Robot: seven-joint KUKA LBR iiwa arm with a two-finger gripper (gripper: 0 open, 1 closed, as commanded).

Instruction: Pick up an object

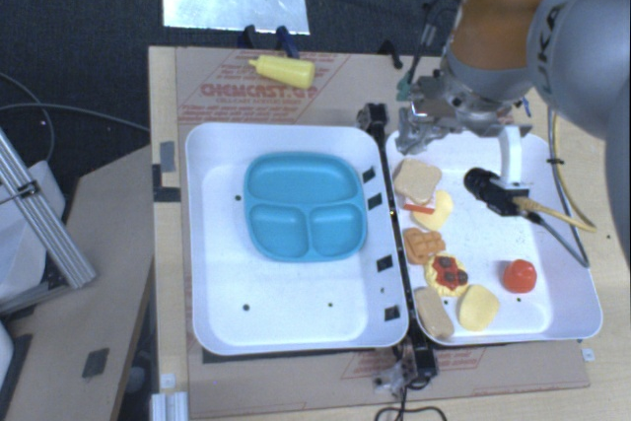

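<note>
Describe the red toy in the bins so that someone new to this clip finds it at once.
Start at the right bin, the one crowded with toy food. Go to its near right corner: the tomato sits there alone, right of the yellow piece. It is the one small, round, all-red item, whereas the food items along the bin's left side are tan, yellow or orange.

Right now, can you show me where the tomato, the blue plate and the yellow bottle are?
tomato (520, 275), camera view, middle of its red top.
blue plate (304, 206), camera view, the ridge between its compartments.
yellow bottle (284, 69), camera view, middle of its body.
</note>
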